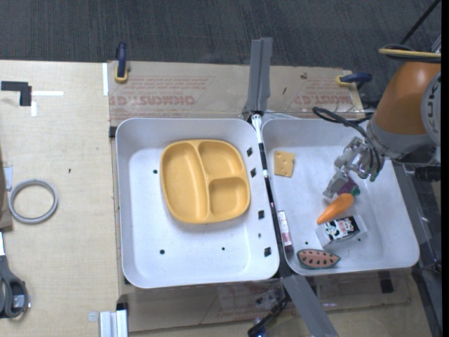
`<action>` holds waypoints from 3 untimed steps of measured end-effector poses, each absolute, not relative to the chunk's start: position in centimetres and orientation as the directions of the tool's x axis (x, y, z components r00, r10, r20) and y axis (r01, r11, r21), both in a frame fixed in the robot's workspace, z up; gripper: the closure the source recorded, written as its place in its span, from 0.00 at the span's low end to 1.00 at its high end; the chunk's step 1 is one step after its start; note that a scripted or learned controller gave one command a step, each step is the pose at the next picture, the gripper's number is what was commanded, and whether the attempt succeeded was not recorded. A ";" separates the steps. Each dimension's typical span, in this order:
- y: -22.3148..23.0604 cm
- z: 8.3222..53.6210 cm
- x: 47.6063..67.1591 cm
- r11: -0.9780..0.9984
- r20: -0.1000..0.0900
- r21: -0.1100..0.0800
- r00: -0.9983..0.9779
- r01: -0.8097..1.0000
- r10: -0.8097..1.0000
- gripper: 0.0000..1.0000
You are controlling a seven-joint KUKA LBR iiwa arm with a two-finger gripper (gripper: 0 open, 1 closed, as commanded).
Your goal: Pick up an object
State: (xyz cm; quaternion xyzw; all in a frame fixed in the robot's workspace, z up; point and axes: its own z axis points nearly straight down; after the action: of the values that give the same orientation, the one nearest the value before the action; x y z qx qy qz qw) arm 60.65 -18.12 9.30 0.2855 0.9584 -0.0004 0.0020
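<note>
Your grey arm with the orange band (414, 107) comes in from the right edge of the frame, and the gripper (349, 177) sits low over the right-hand shallow white bin (393, 258), in its upper right part. You can't tell how far the gripper is open from this angle (the metal parts blur together), and nothing is clearly seen between its tips.

Just under the gripper, at its lower side, there's a small purple and green item (344, 187), too small to identify; touching or not, can't say. Right below that lies the orange toy carrot (335, 208), tilted, its tip pointing toward lower left. Just below the carrot sits a small black-and-white printed box (342, 230). Lower left of the box, near the bin's bottom wall, lies a toy watermelon slice with red flesh and dark seeds (318, 258). A small tan square cracker-like piece (284, 163) lies alone in the bin's upper left part, well apart from the gripper.

The left-hand shallow white bin (140, 251) holds a yellow plastic divided plate with three compartments (205, 181), roughly in the centre-top.

On the desk (63, 139) at the left of the frame lies a grey ring of tape (31, 201).
</note>
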 end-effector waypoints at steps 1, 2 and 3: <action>-18.0 9.3 54.5 0.808 -0.003 0.000 -0.808 0.589 0.589 0.00; -17.9 10.3 54.6 0.810 -0.005 0.000 -0.810 0.586 0.586 1.00; -20.5 9.3 57.2 0.712 -0.004 0.001 -0.712 0.702 0.702 1.00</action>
State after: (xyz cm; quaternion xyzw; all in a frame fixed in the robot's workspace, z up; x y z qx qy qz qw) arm 57.21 -20.49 9.30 0.3795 0.9252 -0.0004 0.0019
